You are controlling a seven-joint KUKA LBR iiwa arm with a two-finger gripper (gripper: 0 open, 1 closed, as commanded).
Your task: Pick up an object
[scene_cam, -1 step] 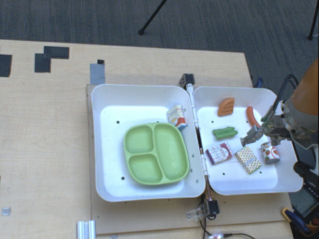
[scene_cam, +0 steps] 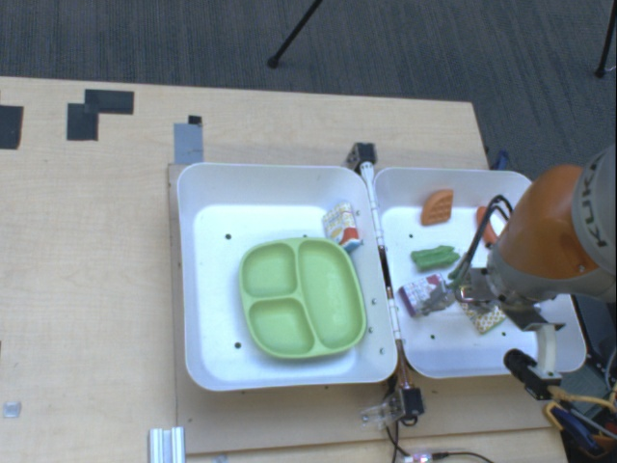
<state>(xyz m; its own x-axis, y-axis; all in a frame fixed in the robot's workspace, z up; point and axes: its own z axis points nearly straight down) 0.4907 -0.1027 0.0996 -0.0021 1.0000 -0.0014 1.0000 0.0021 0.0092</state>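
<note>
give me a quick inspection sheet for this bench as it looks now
surface: wooden bench bearing two white bins, left bin and right bin, side by side
job's things: in the right bin, an orange piece, a green piece, a purple packet and a tan item
clutter: green divided plate and a small carton in the left bin
grippers: gripper low over the right bin beside the purple packet; grip state unclear
cables: black cable along the arm; wires at the front edge
surroundings: grey carpet, a stand leg
</note>
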